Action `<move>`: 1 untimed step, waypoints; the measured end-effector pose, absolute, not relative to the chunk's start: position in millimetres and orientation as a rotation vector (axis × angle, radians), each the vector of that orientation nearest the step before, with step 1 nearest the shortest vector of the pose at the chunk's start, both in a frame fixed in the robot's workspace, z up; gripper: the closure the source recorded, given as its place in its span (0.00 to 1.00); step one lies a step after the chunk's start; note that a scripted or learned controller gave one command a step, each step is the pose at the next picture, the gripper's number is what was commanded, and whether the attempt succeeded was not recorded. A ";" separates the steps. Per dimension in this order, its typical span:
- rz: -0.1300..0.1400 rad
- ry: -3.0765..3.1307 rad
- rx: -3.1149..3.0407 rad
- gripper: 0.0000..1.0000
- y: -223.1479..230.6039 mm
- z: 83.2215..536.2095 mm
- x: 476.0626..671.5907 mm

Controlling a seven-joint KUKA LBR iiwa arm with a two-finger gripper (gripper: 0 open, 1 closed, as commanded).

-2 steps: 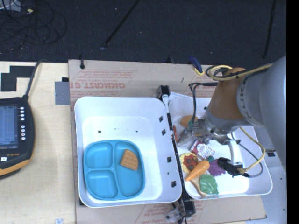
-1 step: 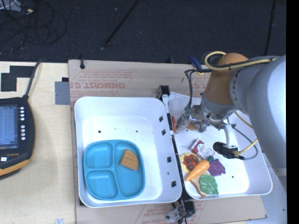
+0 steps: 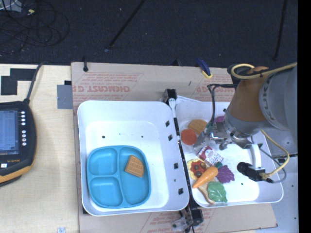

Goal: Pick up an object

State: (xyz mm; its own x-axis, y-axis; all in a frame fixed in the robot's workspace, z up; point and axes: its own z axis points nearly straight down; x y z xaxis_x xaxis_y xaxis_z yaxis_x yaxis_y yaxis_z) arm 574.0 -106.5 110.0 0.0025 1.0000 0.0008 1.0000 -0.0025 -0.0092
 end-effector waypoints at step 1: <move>-0.001 -2.226 -2.218 0.00 -85.8 87.8 647.0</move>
